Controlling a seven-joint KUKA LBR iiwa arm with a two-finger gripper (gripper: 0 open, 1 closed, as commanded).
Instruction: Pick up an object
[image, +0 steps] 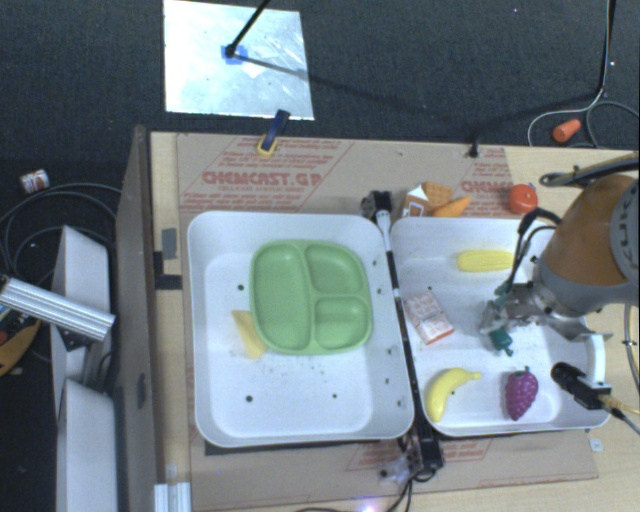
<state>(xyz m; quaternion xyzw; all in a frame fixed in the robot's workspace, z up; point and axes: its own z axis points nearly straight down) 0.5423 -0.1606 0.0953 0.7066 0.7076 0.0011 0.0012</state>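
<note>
My gripper (498, 328) hangs low over the middle of the right bin (440, 245), under the grey and orange arm (598, 250) that comes in from the right. A small dark green thing (501, 343) lies just under its tip. Around it in this bin lie a yellow banana (449, 389) at the front, a purple grape bunch (520, 392) at the front right, a small pink-and-white box (431, 320) to the left and a yellow corn-like piece (484, 261) at the back.
The left bin (215, 400) holds a green divided plate (309, 297) and a yellow wedge (247, 333) at its left. Orange and red toys (522, 197) lie on the cardboard behind the right bin. Cables run over the floor.
</note>
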